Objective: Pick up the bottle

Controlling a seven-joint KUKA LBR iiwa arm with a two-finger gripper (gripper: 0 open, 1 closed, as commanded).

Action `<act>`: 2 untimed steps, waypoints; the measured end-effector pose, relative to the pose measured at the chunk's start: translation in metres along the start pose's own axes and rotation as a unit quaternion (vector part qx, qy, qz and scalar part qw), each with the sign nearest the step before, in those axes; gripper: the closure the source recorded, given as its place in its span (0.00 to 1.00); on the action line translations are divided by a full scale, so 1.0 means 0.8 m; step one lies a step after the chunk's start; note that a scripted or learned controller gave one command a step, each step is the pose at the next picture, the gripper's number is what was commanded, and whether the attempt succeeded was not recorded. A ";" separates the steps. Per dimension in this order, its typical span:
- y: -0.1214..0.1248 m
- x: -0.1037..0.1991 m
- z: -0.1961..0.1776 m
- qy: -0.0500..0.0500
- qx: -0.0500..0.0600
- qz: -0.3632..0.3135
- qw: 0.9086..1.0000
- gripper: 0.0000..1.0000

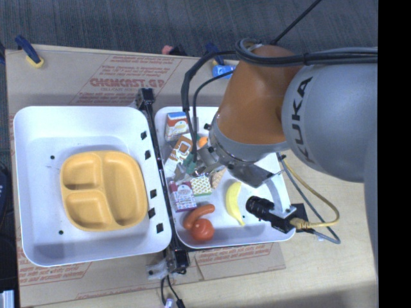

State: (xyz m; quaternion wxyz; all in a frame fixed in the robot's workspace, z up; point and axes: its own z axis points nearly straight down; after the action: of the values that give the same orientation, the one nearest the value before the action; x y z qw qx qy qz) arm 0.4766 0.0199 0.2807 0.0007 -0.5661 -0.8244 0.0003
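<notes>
Tomato (200, 230): red, at 6 o'clock in the right bin (257, 237), out of the way.
Banana (234, 203): just beside it at 3 o'clock, lying flat.
Small boxes (184, 196): piled at the bin's 9 o'clock wall, so it is crowded there.
Bottle: I think it is in that pile, but I cannot tell it apart.
Tool (201, 167): down over the pile to reach in; open or closed, I cannot tell.
Arm (270, 101): covers the bin's 12 o'clock end.

We cannot make out the bottle for sure: a small dark-green plastic piece (190, 165), perhaps it, lies mostly hidden among packets (182, 147) in the right-hand white bin (282, 233).
</notes>
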 end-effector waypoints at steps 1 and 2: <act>0.003 0.011 0.112 0.001 0.002 -0.192 0.981 1.00; -0.021 -0.055 0.031 -0.001 0.000 -0.271 0.963 1.00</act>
State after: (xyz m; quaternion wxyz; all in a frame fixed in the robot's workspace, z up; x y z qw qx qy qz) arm 0.4770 -0.0272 0.2558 -0.0002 -0.3219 -0.9468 0.0005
